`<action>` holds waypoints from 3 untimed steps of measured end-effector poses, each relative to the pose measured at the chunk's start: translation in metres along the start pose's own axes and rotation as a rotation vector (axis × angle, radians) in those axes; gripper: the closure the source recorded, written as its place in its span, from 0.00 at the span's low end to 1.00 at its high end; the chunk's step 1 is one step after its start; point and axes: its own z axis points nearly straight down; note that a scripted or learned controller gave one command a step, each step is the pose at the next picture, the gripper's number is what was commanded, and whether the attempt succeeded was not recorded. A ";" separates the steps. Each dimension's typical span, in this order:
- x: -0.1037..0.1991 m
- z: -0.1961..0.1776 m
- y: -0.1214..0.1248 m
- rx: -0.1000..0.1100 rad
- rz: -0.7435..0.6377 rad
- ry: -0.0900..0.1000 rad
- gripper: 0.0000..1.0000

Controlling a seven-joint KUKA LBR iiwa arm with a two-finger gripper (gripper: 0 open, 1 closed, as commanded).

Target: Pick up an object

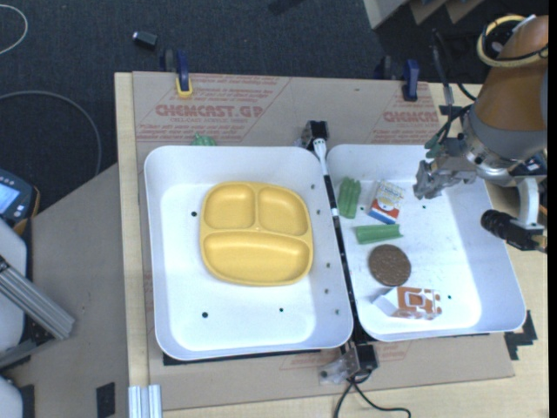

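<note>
Gripper [428, 184] over right bin's [487, 273] far side, finger state can't tell, nothing visibly held; nearest pick is the packet [385, 201] just left, green sticks [350, 197] and brown disc [389, 265] beyond.

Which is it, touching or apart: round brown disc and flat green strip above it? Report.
Apart. The camera view shows white bin floor between the round brown disc and the flat green strip.
</note>
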 end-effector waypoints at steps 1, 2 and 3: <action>0.066 0.015 -0.075 0.011 -0.004 0.005 1.00; 0.138 -0.083 -0.102 -0.006 -0.008 0.003 1.00; 0.150 -0.202 -0.107 -0.015 -0.004 0.002 1.00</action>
